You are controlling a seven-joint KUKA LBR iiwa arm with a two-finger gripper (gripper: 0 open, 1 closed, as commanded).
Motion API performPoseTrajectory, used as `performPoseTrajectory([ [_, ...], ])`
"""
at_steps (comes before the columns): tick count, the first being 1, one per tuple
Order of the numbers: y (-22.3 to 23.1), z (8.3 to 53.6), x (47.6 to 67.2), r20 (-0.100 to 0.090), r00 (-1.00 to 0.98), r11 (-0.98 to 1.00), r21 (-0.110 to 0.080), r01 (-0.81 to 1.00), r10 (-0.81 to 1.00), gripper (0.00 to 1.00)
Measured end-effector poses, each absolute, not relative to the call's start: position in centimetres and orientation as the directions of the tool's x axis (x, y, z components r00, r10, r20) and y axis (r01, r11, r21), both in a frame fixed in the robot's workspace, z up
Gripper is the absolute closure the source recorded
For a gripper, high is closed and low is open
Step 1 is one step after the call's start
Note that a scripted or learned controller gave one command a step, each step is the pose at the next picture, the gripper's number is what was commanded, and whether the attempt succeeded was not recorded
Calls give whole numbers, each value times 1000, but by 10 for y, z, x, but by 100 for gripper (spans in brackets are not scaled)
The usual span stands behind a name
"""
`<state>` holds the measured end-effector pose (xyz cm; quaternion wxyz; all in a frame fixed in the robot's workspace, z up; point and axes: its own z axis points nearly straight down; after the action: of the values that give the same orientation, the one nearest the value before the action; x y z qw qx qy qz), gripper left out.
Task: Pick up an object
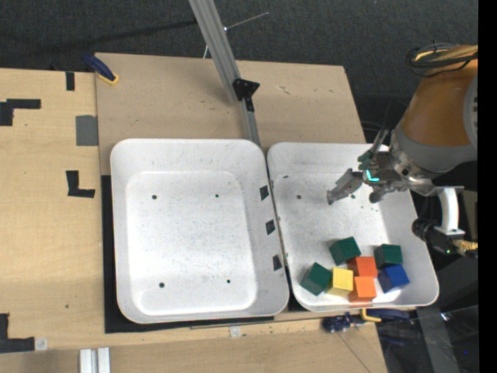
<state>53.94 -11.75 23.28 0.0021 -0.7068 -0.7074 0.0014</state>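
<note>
Several small blocks lie clustered at the near end of the right bin (pixel 311 169): a green block (pixel 345 249), another green block (pixel 316 277), a yellow block (pixel 342 279), two orange blocks (pixel 364 277), a dark green block (pixel 388 254) and a blue block (pixel 394 276). My gripper (pixel 356 186) hangs over the middle of the right bin, above and behind the blocks, apart from them. Its fingers (pixel 340 189) are spread, and nothing is between them.
The left bin (pixel 124 162) sits beside the right one, sharing a raised middle rim. A slanted metal pole (pixel 221 45) rises behind the bins. The arm's orange band (pixel 439 115) is at the right edge. A blue clip (pixel 342 323) lies on the bench by the near rim.
</note>
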Motion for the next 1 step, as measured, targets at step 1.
performPoseTrajectory([
  [1, -118, 235, 540, 0, -2, 2, -2, 1000, 1000, 0],
])
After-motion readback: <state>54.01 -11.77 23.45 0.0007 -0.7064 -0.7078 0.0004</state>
